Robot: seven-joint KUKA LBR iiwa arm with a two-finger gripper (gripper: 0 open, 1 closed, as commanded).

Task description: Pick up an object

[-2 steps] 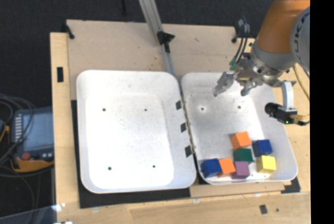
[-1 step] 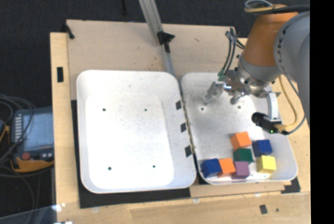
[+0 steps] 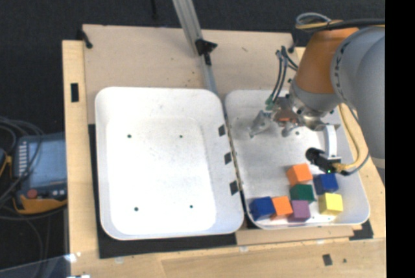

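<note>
Several small blocks lie clustered in the near right corner of the right bin (image 3: 264, 163): an orange block (image 3: 299, 173), a green block (image 3: 302, 192), a blue block (image 3: 327, 182), a yellow block (image 3: 331, 203), a purple block (image 3: 300, 210), a second orange block (image 3: 282, 206) and a second blue block (image 3: 262, 207). My gripper (image 3: 273, 127) hangs over the far part of this bin, well apart from the cluster. It is open, and only bare bin floor shows between its fingers.
The left bin (image 3: 162, 147) sits beside the right one, with black clips along their shared edge. A slanted metal pole (image 3: 185, 4) rises from behind the bins. A black cable fitting (image 3: 318, 157) hangs from the arm near the blocks. A handheld controller (image 3: 39, 170) lies off the bench at left.
</note>
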